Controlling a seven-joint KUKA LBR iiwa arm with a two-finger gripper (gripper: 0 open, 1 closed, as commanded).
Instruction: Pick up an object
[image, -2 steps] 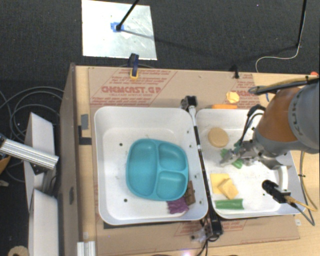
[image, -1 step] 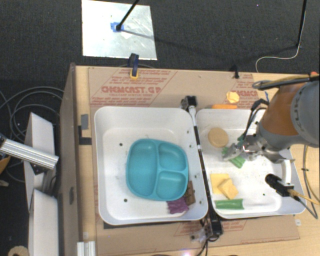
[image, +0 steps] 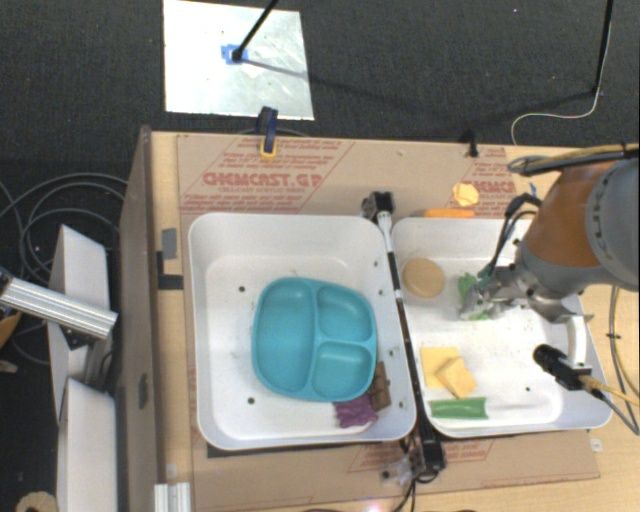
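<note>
Camera view: gripper (image: 479, 303) low in right bin (image: 515, 365), just beside small green object (image: 467, 286); grip state impossible to tell.

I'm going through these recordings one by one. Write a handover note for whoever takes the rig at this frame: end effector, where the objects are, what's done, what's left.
End effector: low in the right bin, at a small green object; its grip state can't be read from this view.
Right bin also holds a tan disc, yellow blocks and a green strip.
Left bin: teal divided plate, with a purple piece and a brown piece at its lower right edge.
Done: nothing visibly lifted.
Left: grasp and lift one object, probably the green one.
</note>
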